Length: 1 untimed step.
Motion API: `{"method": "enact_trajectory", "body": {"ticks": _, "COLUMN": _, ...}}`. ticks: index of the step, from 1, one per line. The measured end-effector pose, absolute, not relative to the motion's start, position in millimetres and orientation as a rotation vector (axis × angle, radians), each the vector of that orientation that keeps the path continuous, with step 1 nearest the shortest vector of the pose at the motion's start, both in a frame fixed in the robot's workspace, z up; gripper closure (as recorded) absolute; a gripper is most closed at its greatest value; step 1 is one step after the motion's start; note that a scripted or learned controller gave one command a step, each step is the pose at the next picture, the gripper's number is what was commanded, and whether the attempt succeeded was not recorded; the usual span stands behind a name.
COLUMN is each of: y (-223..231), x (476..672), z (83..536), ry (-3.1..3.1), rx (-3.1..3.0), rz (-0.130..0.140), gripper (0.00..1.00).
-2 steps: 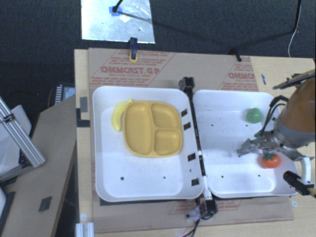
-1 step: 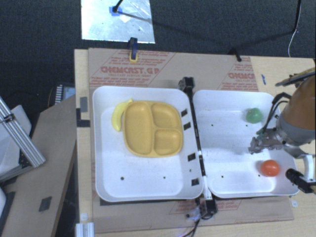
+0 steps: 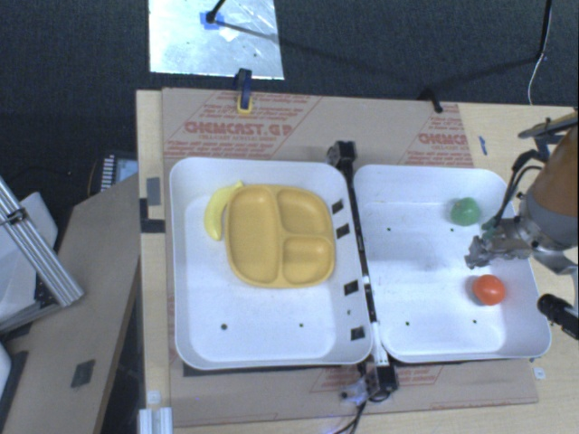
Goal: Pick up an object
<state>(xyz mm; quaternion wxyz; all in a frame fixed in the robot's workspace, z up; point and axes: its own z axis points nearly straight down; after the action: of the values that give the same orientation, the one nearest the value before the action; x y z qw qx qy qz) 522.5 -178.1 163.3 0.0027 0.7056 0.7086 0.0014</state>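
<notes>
Round glossy orange ball point(image 3: 488, 289), smooth white bin point(image 3: 425, 333)

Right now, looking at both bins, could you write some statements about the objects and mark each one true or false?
1. The yellow divided tray lies in the left bin. True.
2. The banana is in the right bin. False: it lies in the left bin, beside the tray.
3. The green ball and the orange ball touch. False: they lie apart.
4. The gripper is above the right bin, between the two balls. True.
</notes>
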Motion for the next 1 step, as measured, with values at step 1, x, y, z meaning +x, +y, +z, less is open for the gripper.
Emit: {"method": "enact_trajectory", "body": {"ticks": 1, "y": -170.3, "x": 518.4, "z": 213.2, "ry": 2.223, "rx": 2.213, "rz": 0.004, "gripper": 1.0}}
